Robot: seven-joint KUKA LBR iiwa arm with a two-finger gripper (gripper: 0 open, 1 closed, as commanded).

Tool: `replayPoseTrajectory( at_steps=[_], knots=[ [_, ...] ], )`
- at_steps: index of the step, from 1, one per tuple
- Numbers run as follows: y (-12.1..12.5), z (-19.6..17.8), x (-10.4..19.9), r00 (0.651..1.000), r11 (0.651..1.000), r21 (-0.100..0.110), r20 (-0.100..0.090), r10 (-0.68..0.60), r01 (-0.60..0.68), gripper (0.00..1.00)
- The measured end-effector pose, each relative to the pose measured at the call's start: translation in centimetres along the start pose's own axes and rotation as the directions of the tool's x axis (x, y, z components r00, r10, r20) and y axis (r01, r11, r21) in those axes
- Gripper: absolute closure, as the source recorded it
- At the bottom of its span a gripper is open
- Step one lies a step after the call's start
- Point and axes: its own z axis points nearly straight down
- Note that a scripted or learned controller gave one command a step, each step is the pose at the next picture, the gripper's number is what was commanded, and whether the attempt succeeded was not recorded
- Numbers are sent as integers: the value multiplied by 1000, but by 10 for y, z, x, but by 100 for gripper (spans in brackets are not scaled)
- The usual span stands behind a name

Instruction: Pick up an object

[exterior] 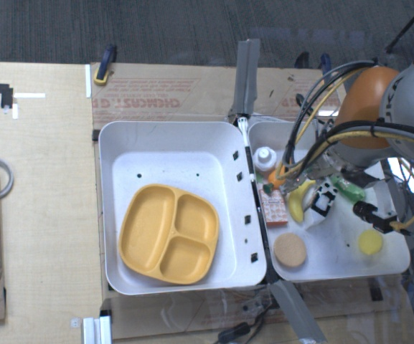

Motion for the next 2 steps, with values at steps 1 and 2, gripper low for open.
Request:
replayPoseTrajectory(
  at_steps=[1, 2],
  knots=[
    [-66, -46, -54, 1000, 1000, 4, -8, 1, -1, 0],
    [-30, -34, -93, 987, 987, 4, -7, 160, -160, 0]
  ],
)
